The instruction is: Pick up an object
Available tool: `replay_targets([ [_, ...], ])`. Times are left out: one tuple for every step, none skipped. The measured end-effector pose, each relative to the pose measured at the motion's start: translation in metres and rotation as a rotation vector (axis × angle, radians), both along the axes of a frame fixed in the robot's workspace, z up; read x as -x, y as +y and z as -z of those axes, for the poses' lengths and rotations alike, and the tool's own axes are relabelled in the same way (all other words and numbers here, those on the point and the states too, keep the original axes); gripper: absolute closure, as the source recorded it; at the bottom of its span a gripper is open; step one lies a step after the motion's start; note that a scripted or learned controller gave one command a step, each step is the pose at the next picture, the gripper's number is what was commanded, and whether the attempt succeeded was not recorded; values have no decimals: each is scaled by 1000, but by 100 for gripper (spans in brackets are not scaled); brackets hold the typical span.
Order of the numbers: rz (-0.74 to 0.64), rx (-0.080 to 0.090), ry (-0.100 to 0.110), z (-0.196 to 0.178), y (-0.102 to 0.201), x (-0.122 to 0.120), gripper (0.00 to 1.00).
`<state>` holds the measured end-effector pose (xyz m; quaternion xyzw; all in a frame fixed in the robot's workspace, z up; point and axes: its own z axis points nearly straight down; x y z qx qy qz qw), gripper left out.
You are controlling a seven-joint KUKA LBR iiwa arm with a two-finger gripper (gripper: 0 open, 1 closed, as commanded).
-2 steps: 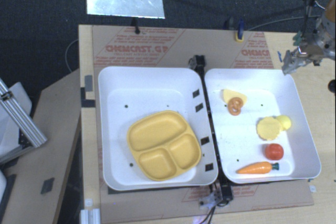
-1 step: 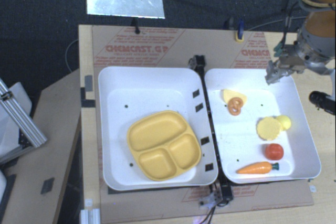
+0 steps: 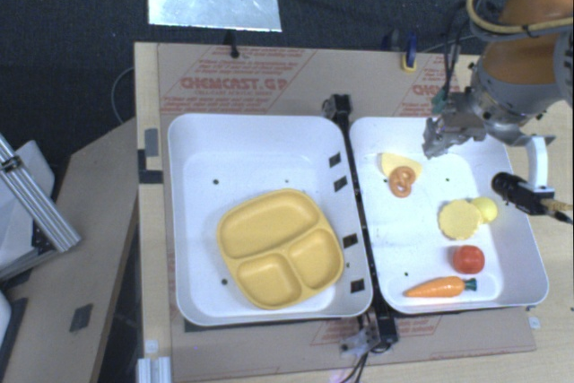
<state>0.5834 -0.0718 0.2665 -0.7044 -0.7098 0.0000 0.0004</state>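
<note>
I cannot tell how the gripper (image 3: 437, 142) stands, hanging above the right bin (image 3: 421, 282), with a pretzel (image 3: 401, 181) on a yellow wedge (image 3: 392, 162) just below-left, and a tomato (image 3: 467, 259) and carrot (image 3: 436, 287) farther below.

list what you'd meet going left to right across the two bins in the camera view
left bin → yellow divided tray → right bin → pretzel → carrot
</note>
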Motion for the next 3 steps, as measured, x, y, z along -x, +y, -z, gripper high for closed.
replay_targets([
  [-1, 0, -1, 0, 45, 7, 100],
  [-2, 0, 0, 0, 102, 21, 100],
  [-2, -1, 1, 20, 154, 39, 100],
])
